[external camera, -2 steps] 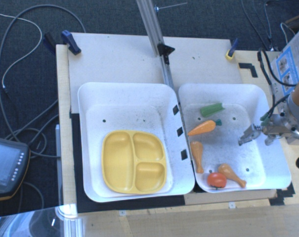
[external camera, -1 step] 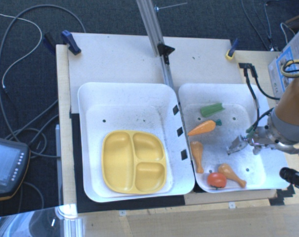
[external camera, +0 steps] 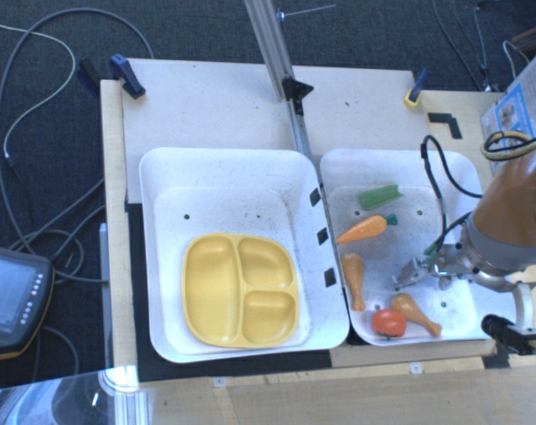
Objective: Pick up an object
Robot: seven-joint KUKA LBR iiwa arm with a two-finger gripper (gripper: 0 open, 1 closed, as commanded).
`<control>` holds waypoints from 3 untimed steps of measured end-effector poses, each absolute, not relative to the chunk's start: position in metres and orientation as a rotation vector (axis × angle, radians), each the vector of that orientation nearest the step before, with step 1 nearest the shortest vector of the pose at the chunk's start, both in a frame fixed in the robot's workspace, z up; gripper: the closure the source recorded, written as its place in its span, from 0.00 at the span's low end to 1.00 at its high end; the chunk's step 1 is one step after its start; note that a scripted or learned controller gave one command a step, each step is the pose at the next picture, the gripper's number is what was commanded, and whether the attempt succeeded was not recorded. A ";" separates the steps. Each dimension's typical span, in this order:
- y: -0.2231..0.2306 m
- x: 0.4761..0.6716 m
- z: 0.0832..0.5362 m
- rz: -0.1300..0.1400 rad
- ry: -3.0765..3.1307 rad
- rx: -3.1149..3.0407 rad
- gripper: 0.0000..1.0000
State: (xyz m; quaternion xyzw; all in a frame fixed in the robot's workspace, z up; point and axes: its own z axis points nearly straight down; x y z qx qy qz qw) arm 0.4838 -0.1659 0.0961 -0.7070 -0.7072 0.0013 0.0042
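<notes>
Two shallow white plastic bins sit side by side on a pale bench. The left bin [external camera: 161, 184] holds a yellow three-compartment plastic tray [external camera: 241, 289], lying toward the bin's 6 o'clock side. The right bin [external camera: 356, 162] carries five toy foods: a green oblong plastic vegetable [external camera: 378, 196] at 12 o'clock, an orange plastic carrot with a green tip [external camera: 365, 229] just below it, a tan drumstick-shaped piece [external camera: 353, 281] at 9 o'clock along the left wall, a round red tomato [external camera: 390, 323] at 6 o'clock, and a second tan drumstick [external camera: 415, 314] touching or nearly touching the tomato at its 3 o'clock. The grey arm with its orange band [external camera: 516, 206] comes in from 3 o'clock over the right bin, black cable [external camera: 431, 177] looping above it. The metal two-finger gripper [external camera: 409, 275] hangs low near the bin's centre, fingers pointing toward 9 o'clock, between carrot and second drumstick, clear of both. Nothing sits between the fingers; whether they are spread or closed, cannot tell. A slanted aluminium pole [external camera: 268, 29] crosses the bench at 12 o'clock above the gap between the bins. Blue clamps [external camera: 126, 75] grip the bench corners.
</notes>
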 end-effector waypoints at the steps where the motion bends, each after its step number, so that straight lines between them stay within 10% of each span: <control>1: -0.166 0.486 0.110 -0.003 -2.222 -2.220 1.00; 3: -0.160 0.491 0.214 -0.005 -2.228 -2.223 1.00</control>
